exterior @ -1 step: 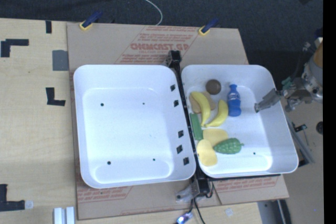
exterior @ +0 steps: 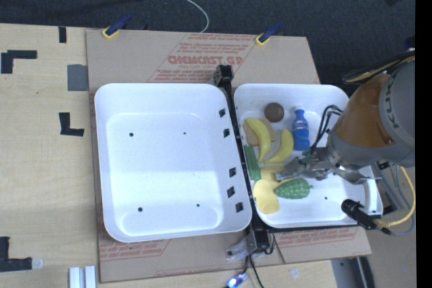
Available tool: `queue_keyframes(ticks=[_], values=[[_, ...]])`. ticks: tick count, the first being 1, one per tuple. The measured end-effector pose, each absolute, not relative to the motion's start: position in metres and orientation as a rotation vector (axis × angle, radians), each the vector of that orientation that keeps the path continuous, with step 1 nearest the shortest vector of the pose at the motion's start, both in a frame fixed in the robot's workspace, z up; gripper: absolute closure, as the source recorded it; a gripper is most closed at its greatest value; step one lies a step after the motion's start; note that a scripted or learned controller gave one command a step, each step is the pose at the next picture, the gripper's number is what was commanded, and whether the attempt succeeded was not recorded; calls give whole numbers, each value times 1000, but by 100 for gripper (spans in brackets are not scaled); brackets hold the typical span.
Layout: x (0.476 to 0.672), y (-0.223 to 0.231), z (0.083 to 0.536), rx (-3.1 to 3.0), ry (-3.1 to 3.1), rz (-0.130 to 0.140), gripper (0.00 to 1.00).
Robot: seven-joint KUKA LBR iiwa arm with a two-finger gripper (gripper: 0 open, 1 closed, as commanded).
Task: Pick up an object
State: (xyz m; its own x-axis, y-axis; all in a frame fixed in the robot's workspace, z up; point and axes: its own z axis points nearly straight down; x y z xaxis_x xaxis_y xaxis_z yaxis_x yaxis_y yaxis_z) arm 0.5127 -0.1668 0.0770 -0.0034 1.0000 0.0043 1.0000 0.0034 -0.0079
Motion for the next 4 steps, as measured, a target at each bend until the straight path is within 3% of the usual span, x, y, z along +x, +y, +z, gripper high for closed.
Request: queue_keyframes(ticks=[1, 2, 3, 4], values=[[516, -170, 96, -2219, -2223, -3, 100], [573, -109, 86, -2217, -2233, -5, 100], [630, -99, 87, -2231, -2233, 3, 100], [567, -145, 86, -2228, -2218, 0, 100]])
